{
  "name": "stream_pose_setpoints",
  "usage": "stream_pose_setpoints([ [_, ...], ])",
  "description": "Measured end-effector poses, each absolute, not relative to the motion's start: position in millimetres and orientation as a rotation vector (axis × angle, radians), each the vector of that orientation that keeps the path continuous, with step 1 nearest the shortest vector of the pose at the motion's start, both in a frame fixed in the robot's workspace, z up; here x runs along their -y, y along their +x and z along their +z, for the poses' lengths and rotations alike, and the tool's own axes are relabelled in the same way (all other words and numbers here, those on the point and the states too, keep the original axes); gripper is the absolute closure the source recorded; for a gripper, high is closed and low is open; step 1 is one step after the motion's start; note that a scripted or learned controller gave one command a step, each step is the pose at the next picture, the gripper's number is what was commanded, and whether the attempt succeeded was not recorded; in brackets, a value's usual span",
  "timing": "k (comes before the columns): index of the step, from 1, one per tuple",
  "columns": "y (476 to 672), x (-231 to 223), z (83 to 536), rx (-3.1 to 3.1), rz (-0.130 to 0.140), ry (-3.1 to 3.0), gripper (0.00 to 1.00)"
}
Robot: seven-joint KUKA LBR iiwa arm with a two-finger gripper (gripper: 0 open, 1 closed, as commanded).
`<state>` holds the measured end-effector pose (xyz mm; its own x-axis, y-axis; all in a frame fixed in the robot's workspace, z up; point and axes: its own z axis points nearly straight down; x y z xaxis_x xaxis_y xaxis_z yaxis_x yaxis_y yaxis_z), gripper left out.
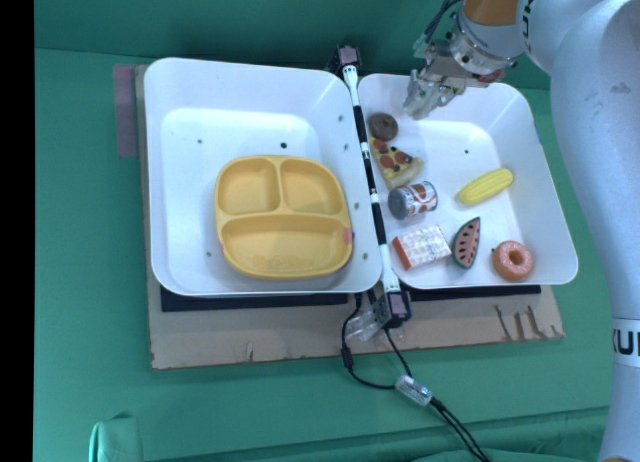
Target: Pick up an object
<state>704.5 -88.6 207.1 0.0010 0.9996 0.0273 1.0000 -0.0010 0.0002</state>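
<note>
I see a yellow tray (283, 216) in the left bin (180, 90). Right bin (535, 150): cookie (383, 126), pizza (394, 161), can (412, 199), wafer (422, 246), melon (466, 242), corn (485, 186), donut (513, 260). Gripper (420, 100) over the back-left corner, nothing between its fingers; can't tell how far they're spread.

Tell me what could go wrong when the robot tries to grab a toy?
1. The gripper hangs near the right bin's far wall, so coming down there it might bump the rim.
2. The chocolate donut and pizza slice lie flat and close together; the fingers may slide off or nudge both.
3. The can lies on its side and could roll away.
</note>
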Motion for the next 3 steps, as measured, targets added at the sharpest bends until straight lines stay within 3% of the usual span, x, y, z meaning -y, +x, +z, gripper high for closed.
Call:
stream_pose_setpoints([
  [1,704.6,90,207,2.208,-0.028,-2.21,0.0],
  [2,703.0,91,194,2.217,-0.011,-2.214,0.0],
  [3,704.9,80,208,2.206,-0.037,-2.202,1.0],
])
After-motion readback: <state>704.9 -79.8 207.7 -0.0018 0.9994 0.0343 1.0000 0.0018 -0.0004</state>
